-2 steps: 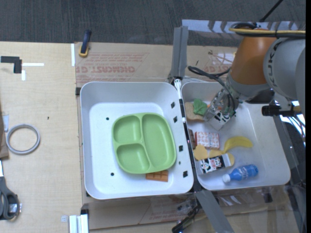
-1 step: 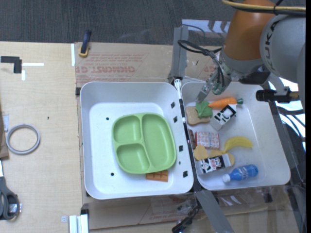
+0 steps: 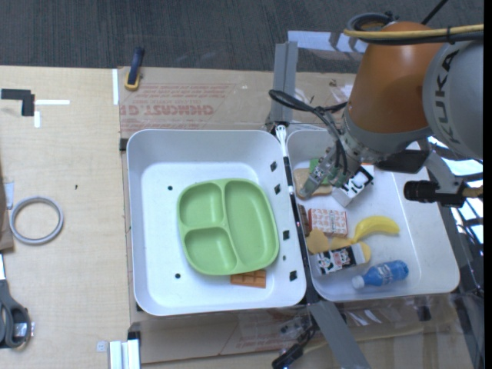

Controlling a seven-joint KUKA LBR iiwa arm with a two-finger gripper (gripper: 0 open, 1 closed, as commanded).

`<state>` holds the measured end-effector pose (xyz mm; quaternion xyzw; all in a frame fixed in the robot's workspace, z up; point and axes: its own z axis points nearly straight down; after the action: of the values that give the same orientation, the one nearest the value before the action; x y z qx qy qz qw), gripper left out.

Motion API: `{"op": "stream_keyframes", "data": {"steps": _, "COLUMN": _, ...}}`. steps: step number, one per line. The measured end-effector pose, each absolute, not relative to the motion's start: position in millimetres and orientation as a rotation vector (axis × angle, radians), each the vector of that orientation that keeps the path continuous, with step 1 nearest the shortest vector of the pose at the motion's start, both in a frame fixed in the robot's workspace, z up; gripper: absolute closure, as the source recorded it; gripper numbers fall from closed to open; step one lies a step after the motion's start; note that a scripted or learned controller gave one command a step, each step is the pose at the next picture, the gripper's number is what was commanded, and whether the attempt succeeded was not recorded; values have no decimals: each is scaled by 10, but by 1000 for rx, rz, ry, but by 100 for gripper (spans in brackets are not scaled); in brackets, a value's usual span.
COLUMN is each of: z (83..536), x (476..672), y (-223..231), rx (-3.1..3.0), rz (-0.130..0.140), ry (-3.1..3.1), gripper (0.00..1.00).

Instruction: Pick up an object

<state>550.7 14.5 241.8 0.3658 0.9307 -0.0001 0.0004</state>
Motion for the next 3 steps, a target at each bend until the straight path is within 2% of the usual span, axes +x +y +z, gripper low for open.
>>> {"op": "stream_keyframes", "data": {"steps": 1, "z": 3042, "x": 6274, "y": -314, "rx": 1167, "rz": -2, "ry": 2913, "gripper": 100}}
{"op": "stream_keyframes", "data": {"steps": 2, "z": 2932, "x": 6512, "y": -350, "rx": 990, "rz": -2, "ry": 2978, "gripper": 100}}
{"op": "stream_keyframes", "data": {"steps": 3, "z": 2510, "x": 6486, "y": -224, "rx": 739, "rz": -1, "ry": 3051, "gripper": 100}}
